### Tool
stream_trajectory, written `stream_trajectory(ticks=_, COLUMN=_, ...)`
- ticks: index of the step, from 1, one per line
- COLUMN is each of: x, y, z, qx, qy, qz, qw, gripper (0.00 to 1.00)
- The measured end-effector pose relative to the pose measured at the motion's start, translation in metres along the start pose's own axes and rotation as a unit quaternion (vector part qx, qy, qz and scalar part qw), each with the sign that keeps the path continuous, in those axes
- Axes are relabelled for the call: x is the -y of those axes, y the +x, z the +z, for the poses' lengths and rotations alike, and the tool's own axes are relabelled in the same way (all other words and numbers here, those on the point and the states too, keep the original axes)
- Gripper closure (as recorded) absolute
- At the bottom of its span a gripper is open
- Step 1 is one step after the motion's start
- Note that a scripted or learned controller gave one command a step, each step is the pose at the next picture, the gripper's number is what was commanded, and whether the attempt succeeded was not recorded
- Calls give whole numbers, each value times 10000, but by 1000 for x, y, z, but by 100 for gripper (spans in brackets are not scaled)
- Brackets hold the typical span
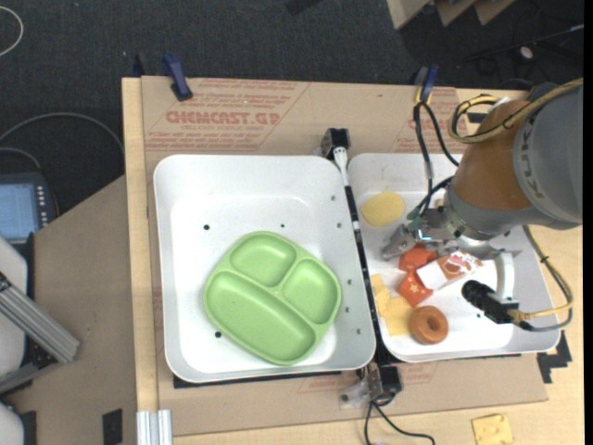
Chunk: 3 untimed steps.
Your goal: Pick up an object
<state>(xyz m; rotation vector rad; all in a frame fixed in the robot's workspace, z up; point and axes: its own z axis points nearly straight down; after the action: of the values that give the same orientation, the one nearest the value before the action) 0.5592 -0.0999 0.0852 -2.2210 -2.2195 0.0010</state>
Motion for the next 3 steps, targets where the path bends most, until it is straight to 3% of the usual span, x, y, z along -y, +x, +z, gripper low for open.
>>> stream_trajectory(ticks=1, x=8, y=0, z=0, qx=2, qy=-3, qz=0, qw=10000, gripper=0)
stream_trajectory(ticks=3, x=66, y=4, z=1, qx=-1, qy=8, qz=6, qw=10000, gripper=0)
